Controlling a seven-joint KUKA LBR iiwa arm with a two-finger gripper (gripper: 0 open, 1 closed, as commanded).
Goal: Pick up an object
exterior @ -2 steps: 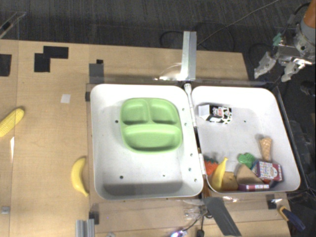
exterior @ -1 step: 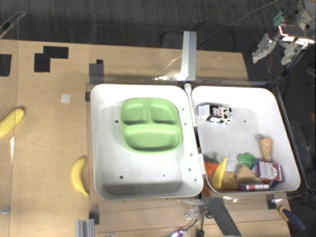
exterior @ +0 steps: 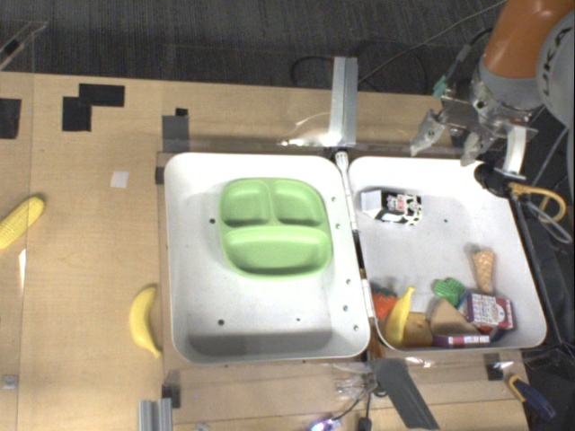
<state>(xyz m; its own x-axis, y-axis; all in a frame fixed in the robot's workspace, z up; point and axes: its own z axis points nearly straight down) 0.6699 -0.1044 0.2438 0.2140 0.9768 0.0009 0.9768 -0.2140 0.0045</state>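
Look to the upper right and you find the arm's orange band and grey wrist reaching in over the far rim of the right bin [exterior: 526, 241], with the hand [exterior: 449, 144] hanging just above that bin's back edge; its two fingers stand spread apart and released, with nothing between them. Below it, near the right bin's far left corner, lies a small black-and-white cow-patterned carton [exterior: 392, 206], on its own and well apart from the rest. The other objects crowd the near side of that bin: an ice-cream cone [exterior: 484, 268] lies near the right wall, a green toy vegetable [exterior: 447, 288] sits just left of it, and a small printed box [exterior: 488, 312] rests beside them toward the near right corner. At the near left corner you see an orange piece [exterior: 384, 305] touching a yellow banana [exterior: 400, 314], with a brown wedge-shaped piece [exterior: 442, 320] just beside them. The left bin [exterior: 193, 330] holds a green divided plate [exterior: 273, 224], lying flat in its middle. Outside the bins, on the tabletop [exterior: 81, 268], a second banana [exterior: 144, 321] lies just beside the left bin's near left corner, and a yellow corn cob [exterior: 20, 223] lies at the picture's left edge.
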